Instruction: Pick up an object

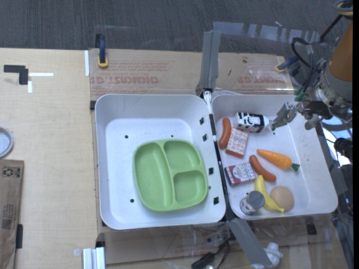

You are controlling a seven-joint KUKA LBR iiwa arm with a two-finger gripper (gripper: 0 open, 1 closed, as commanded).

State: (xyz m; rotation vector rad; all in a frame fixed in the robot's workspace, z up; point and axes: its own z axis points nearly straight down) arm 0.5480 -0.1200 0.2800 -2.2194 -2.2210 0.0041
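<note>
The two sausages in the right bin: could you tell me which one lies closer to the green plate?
The upper sausage, lying against the bin's left wall beside the plate's bin; the other sausage sits mid-bin, below the carrot.

Mirrored red "CHEMCAST GP" print on brown protective paper (134,72), recycling symbol on cardboard (10,172)

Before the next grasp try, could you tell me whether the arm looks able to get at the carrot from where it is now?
Probably yes. The carrot lies on bare floor of the right bin, nothing on top. The pincer hovers just above it in view, with open space between them.
</note>
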